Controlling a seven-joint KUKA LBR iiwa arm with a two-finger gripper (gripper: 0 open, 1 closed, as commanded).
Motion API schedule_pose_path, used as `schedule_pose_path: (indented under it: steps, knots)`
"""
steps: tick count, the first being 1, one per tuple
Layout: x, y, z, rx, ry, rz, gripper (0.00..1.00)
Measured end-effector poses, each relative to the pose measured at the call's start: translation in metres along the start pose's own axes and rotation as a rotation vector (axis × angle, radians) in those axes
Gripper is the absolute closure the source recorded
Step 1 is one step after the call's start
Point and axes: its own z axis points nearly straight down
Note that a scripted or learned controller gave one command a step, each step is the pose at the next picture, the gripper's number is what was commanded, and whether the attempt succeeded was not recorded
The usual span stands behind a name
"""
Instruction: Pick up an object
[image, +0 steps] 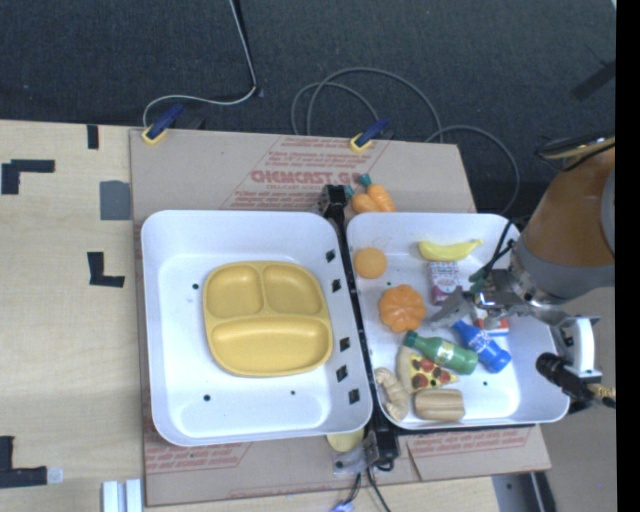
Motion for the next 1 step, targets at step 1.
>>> schedule_pose_path:
  steps: [1]
  knots:
    - [0.0385,-0.0128,0.0769,-0.035,-0.015,0.003,0.00]
